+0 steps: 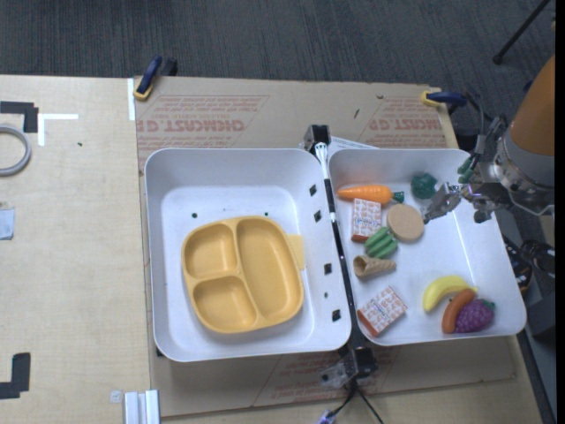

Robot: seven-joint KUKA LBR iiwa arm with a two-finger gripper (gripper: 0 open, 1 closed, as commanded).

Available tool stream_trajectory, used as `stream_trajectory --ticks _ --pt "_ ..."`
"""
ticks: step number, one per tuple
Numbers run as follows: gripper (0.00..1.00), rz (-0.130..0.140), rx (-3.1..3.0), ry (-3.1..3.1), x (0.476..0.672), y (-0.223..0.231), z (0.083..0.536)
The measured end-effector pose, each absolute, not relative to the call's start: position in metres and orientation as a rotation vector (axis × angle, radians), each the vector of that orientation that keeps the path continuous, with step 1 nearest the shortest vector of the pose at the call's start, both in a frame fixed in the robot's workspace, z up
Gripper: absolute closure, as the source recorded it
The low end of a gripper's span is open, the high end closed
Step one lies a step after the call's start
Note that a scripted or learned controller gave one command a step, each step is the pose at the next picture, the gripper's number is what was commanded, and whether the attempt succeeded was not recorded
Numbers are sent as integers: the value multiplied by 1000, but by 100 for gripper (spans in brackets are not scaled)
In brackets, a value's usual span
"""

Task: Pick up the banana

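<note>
Approach step, no grasp yet. Banana (pixel 444 290) lies in right bin (pixel 494 263), touching sausage (pixel 457 311), beside grapes (pixel 474 315). Tool (pixel 439 205) hovers well above banana, near cookie (pixel 406 223); finger state: cannot tell. Next: shift toward banana, descend.

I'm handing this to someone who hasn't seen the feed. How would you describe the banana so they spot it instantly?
Look in the right-hand white bin, toward its near right corner. The banana is the curved yellow piece lying there, touching an orange sausage-shaped item and a purple bunch of grapes. It is the only yellow thing in that bin.
</note>
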State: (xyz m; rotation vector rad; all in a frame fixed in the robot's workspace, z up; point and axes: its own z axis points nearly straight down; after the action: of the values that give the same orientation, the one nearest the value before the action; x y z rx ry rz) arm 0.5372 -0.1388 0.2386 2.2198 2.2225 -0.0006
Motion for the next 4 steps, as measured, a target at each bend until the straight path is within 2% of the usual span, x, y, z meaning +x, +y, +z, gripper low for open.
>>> stream_trajectory --ticks 1,2,3,4 --pt "0 0 2092 2345 477 -158 92" --pt "0 13 2040 2407 479 -215 137" --pt "0 1 1715 2633 478 -210 92" --pt "100 2 1717 2629 479 -210 102"
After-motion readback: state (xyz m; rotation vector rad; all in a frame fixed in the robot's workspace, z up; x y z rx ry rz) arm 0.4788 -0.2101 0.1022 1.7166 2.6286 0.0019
